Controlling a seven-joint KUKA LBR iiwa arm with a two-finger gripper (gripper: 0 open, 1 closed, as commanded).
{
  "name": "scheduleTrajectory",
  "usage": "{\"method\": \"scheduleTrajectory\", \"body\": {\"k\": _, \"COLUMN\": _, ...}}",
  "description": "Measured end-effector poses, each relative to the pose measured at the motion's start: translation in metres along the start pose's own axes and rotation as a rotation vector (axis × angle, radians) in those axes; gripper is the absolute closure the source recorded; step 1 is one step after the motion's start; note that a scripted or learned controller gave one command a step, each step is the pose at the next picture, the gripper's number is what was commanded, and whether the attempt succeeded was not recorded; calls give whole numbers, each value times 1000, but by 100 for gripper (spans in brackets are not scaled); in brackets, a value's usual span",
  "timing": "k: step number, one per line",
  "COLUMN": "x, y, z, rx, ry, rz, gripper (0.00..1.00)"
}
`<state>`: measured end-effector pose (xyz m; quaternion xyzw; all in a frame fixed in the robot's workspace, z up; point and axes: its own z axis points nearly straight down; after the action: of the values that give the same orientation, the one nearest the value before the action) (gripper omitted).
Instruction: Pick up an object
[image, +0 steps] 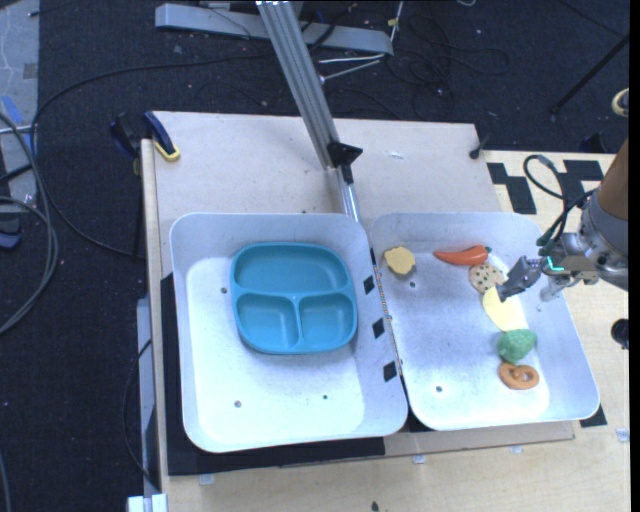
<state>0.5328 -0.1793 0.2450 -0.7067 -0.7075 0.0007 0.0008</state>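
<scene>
The right bin (440, 330) holds several small toy foods. Along its far side lie a yellow round piece (399, 261), a red-orange pepper (462, 255) and a brown speckled cookie (486, 275). A pale yellow wedge (504, 308), a green lump (517, 344) and an orange pretzel (519, 376) sit further forward. My gripper (534, 279) hovers at the bin's right side, just right of the cookie and above the wedge. It is open, and its fingers hold nothing.
A blue divided plate (295, 297) sits in the left bin (200, 400). A slanted metal pole (305, 85) rises from behind the bins' junction. Black clips (380, 325) line the seam between the bins.
</scene>
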Motion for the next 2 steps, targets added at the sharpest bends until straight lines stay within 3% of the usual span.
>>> {"method": "scheduleTrajectory", "body": {"k": 1, "x": 0, "y": 0, "z": -1, "rx": -2, "ry": 0, "rz": 0, "gripper": 0}}
{"method": "scheduleTrajectory", "body": {"k": 2, "x": -6, "y": -8, "z": 54, "rx": 4, "ry": 1, "rz": 3, "gripper": 0}}
